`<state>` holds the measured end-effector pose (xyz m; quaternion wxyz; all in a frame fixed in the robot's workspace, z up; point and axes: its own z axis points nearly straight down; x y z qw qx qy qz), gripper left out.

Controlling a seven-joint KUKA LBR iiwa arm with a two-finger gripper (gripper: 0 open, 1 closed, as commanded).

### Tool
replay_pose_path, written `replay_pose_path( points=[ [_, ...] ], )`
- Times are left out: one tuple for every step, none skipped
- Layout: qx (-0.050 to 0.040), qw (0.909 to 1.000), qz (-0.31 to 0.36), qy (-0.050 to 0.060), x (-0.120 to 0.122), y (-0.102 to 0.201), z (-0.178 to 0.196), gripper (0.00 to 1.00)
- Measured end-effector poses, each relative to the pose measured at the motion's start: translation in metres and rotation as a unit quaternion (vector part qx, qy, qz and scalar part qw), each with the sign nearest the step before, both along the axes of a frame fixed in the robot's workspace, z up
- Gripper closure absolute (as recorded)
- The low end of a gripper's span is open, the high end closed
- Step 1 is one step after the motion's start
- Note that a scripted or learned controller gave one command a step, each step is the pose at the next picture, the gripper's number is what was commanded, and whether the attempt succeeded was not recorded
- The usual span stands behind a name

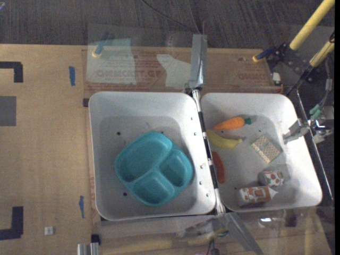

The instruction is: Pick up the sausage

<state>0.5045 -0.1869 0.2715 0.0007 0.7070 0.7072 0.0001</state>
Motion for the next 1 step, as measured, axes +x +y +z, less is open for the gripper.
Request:
replay_pose_path(
  points=[
    [-0.0006,0.9999,-0.011,-0.001,0.0592,0.0322,0.1316,0.00]
  ],
)
